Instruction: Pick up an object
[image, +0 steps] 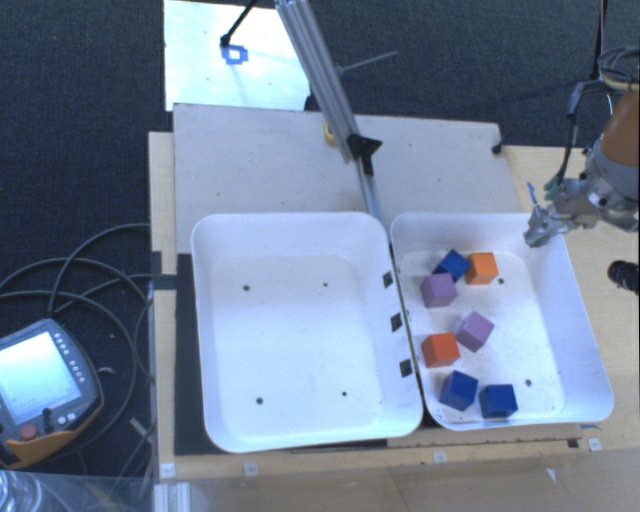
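Observation:
Several small cubes lie in the right bin (580, 330). A blue cube (453, 264) and an orange cube (482, 267) sit near its far side, with a purple cube (438, 290) just in front of them. Lower down are a second purple cube (475, 330), an orange cube (440, 349) and two blue cubes (459, 389) (497, 400). My gripper (537, 232) hangs over the right bin's far right corner, above and to the right of the upper orange cube. Nothing shows in its grasp.
The left bin (290, 330) sits beside the right one on the bench. A slanted metal pole (325, 80) crosses the back of the bench. Cables and a handheld pendant (40, 385) lie on the floor at left.

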